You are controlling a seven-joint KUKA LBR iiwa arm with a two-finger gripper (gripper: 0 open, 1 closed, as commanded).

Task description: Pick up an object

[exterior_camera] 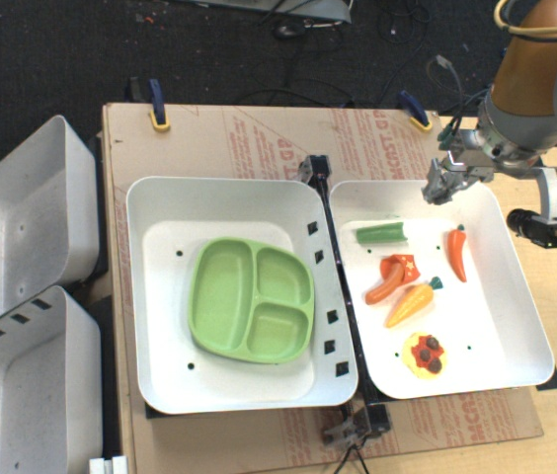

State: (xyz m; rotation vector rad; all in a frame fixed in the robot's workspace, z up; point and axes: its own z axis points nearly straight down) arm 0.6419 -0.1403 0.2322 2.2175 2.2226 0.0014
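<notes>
Gripper (438, 188) sits at the 12 o'clock rim of the right bin (525, 309), up at the far edge, nothing between its fingers. Can't tell from this angle whether it's released or clenched, too small and dark.

Camera view, step in hand: approach, no object picked yet. My read: nearest candidate is the green pepper-like piece (381, 232), at about 7 o'clock from the gripper, lying flat and apart from the rest. Cleanest target since nothing touches it. Straddle its short axis, come straight down, don't drag toward the bin wall. Red chili (457, 254) at 5 o'clock from the gripper is also isolated, but thin, so easier to miss.

Avoid the middle cluster for a first try: red-orange piece (393, 275) and orange carrot (412, 302) lie touching or nearly so, and a pinch there could nudge both.

Containers:
- Right bin: all five toys. Yellow disc with dark red topping (426, 355) at its 6 o'clock, well apart from the others.
- Left bin (160, 215): green divided plate (253, 301) roughly centred, three compartments, nothing in them.
- Two more white bins (22, 225) stacked off the bench at 9 o'clock.
</notes>
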